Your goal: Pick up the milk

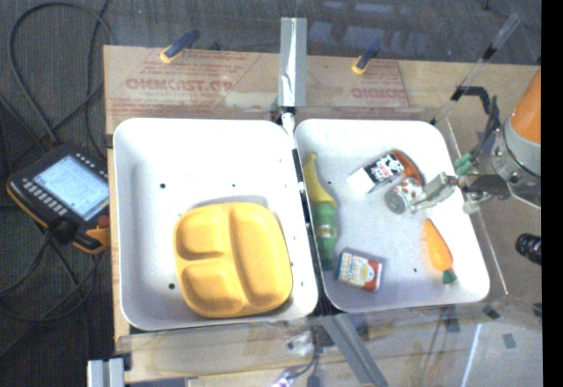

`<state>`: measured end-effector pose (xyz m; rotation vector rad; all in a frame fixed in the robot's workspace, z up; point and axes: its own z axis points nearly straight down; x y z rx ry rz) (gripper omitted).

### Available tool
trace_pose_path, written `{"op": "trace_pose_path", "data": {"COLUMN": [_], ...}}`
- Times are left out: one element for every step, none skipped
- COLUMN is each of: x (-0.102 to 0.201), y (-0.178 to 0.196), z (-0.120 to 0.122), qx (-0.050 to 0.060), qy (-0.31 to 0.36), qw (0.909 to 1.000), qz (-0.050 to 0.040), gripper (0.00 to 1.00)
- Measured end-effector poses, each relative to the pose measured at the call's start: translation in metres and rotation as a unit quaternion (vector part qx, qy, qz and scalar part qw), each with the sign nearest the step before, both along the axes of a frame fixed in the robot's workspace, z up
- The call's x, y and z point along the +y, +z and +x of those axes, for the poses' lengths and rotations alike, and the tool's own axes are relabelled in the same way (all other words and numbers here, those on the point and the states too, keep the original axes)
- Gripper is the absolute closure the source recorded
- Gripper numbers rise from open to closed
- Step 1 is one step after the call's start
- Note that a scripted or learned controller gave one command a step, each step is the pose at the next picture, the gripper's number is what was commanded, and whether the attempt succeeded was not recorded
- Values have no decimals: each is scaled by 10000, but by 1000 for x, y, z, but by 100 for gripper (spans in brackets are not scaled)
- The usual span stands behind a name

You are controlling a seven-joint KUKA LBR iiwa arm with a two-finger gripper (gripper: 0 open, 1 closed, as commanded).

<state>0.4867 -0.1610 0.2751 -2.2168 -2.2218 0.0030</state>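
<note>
Nearest the lens, the yellow tray fills the left bin. Milk lies tilted in the right bin, touching a can. Gripper hovers beside the can, fingers apart, holding nothing; it should shift toward the carton and straddle its narrow sides.

**A robot lab bench, from where I sit**

I see a lab: a plywood bench on grey carpet, loose black cables, an orange-edged handheld control pendant with a lit screen, and yellow-handled clamps.
</note>
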Motion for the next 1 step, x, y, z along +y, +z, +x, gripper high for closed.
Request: {"op": "trace_pose_path", "data": {"x": [0], "y": [8], "z": [0], "qx": [11], "qy": [5], "qw": [10000], "qz": [4], "gripper": [100]}}
